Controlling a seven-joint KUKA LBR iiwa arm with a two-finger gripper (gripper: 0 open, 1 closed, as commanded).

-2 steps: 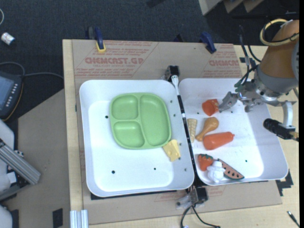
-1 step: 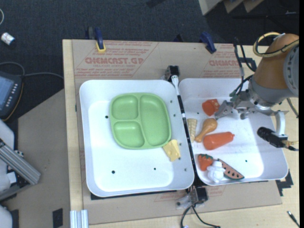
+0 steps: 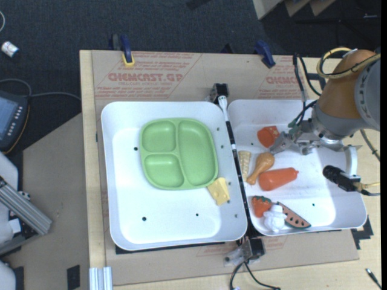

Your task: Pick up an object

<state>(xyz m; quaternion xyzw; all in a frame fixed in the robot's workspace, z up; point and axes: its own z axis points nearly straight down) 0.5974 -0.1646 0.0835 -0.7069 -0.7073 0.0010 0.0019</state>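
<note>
Toy food lay untouched in the right bin as the claw, its opening impossible to judge, neared an orange piece, descent apparently next.

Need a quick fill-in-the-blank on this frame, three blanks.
1. The green tray lies in the ___ bin.
2. The green tray has ___ compartments.
3. The yellow cheese wedge touches the tray's lower ___ corner.

Missing words: left; three; right
</note>
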